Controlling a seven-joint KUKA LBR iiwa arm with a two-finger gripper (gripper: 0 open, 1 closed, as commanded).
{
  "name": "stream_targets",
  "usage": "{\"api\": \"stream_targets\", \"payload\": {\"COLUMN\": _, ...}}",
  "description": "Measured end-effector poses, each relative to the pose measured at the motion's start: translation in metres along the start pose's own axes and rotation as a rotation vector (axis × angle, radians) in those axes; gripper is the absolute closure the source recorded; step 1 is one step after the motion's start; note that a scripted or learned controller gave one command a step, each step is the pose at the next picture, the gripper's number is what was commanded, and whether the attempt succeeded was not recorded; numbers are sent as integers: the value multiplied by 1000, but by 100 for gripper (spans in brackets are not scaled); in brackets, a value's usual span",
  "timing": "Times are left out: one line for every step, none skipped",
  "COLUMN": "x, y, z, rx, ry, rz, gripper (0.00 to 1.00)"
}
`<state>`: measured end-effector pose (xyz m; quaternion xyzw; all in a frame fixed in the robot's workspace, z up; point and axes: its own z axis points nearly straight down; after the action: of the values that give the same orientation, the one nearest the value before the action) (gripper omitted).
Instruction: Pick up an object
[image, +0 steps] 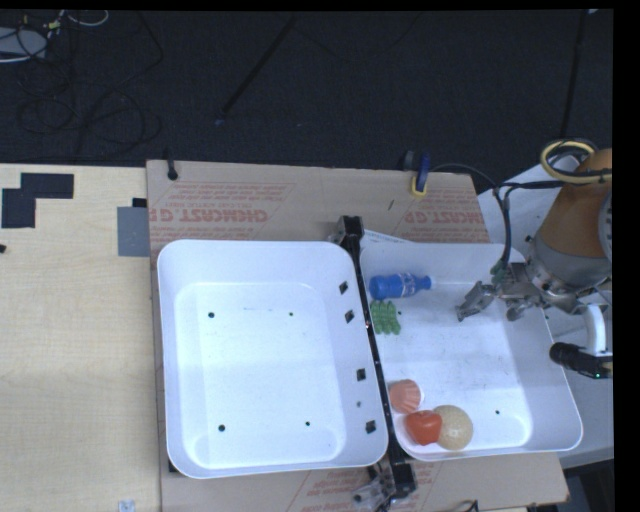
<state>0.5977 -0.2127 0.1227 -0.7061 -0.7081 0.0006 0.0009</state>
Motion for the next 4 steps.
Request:
{"api": "stream_targets", "payload": {"x": -1, "y": 25, "z": -84, "rx": -10, "ry": -3, "rz": 0, "gripper": 0}}
{"api": "stream_targets", "payload": {"x": 56, "y": -44, "z": -40, "rx": 9, "ry": 5, "rz": 3, "gripper": 0}}
{"api": "stream_targets", "payload": {"x": 1, "y": -23, "z": -121, "rx": -8, "ry": -5, "rz": 5, "gripper": 0}}
{"api": "stream_targets", "payload": {"x": -1, "y": -68, "z": -109, "rx": 3, "ry": 1, "rz": 5, "gripper": 0}}
